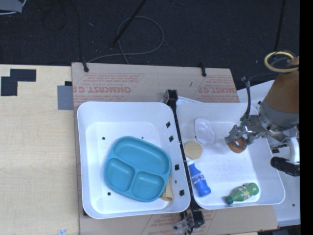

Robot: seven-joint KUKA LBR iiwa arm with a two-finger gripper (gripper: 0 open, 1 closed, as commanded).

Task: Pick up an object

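A pale wood bench point(34, 151) carries a cardboard sheet point(146, 84) with two white bins on it; behind lies dark floor with cables point(142, 31). The left bin point(90, 119) holds a blue tray point(138, 168). Right of the tray, the right bin point(279, 190) holds a clear cup point(204, 130), a tan disc point(193, 150), a blue bottle point(199, 180) and a green bottle point(242, 193), with bare floor between them. The gripper point(238, 140) sits at that bin's far right, clenched on an orange object point(238, 147).
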